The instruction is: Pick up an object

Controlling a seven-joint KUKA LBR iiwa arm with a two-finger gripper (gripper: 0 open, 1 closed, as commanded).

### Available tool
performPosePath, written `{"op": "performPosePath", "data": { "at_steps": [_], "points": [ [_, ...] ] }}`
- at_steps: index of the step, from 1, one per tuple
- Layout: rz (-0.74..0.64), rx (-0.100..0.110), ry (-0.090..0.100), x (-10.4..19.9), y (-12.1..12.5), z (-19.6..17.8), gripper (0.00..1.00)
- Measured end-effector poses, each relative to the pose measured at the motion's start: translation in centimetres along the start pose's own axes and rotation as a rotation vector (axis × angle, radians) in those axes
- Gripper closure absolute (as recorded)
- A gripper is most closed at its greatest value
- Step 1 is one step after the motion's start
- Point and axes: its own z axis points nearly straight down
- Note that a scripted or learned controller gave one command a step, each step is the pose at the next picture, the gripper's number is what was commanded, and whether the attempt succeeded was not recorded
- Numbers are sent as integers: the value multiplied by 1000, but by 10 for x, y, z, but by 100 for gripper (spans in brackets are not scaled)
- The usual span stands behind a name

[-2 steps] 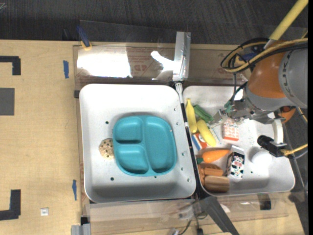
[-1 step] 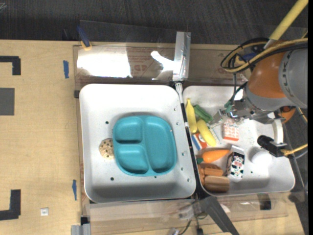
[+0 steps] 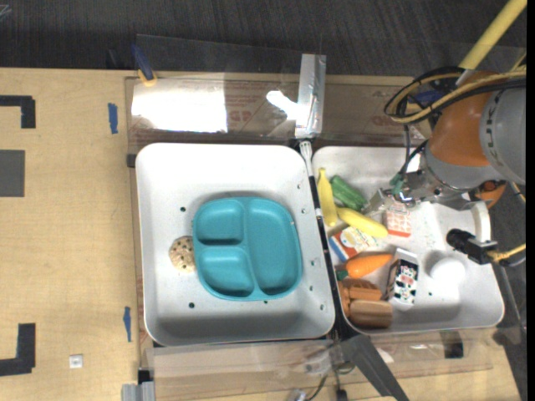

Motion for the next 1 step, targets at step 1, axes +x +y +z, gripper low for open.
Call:
{"op": "performPosePath", "data": {
  "at_steps": [1],
  "points": [
    [-1, -10, -7, -2, 3, -14, 100]
  ]
}}
